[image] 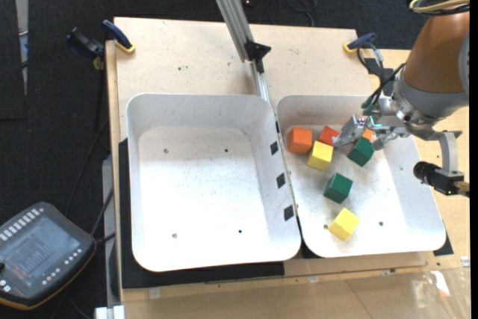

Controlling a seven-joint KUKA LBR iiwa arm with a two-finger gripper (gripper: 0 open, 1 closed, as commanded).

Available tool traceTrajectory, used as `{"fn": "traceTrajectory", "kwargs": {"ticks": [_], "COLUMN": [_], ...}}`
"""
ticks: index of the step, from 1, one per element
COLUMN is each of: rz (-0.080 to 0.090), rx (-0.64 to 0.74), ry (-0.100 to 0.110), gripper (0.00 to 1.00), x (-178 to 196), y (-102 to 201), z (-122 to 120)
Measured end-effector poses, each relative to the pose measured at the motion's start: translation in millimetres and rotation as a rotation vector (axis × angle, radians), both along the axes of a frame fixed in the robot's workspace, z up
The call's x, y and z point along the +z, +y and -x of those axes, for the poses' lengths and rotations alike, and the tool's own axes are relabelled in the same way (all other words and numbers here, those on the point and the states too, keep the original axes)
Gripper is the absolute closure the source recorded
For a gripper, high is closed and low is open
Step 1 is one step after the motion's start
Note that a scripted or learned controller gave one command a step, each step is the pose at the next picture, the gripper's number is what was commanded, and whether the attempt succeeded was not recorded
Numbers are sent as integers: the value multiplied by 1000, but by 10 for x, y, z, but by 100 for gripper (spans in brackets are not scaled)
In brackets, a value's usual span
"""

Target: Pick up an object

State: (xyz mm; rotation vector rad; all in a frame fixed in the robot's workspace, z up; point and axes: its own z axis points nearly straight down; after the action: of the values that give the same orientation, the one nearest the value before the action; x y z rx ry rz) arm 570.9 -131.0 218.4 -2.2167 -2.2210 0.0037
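I had the gripper (357, 132) low in the right bin (418, 235), among the red block (328, 135) and green cube (361, 152) — whether it gripped anything, I couldn't tell. No block was lifted yet.

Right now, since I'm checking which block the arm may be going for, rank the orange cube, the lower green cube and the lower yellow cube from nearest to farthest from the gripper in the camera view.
1. Orange cube, just left of the gripper, in the right bin.
2. Lower green cube, mid-bin, below it.
3. Lower yellow cube, toward the bin's front edge.
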Motion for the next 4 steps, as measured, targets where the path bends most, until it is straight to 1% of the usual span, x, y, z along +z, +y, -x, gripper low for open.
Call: {"fn": "traceTrajectory", "kwargs": {"ticks": [1, 2, 3, 4], "rz": [1, 1, 0, 1], "rx": [-2, -2, -3, -2], "ry": [-3, 0, 1, -1], "gripper": [0, 0, 0, 0], "x": [19, -465, -996, -1247], "y": [-3, 22, 121, 126], "z": [-3, -86, -38, -35]}}
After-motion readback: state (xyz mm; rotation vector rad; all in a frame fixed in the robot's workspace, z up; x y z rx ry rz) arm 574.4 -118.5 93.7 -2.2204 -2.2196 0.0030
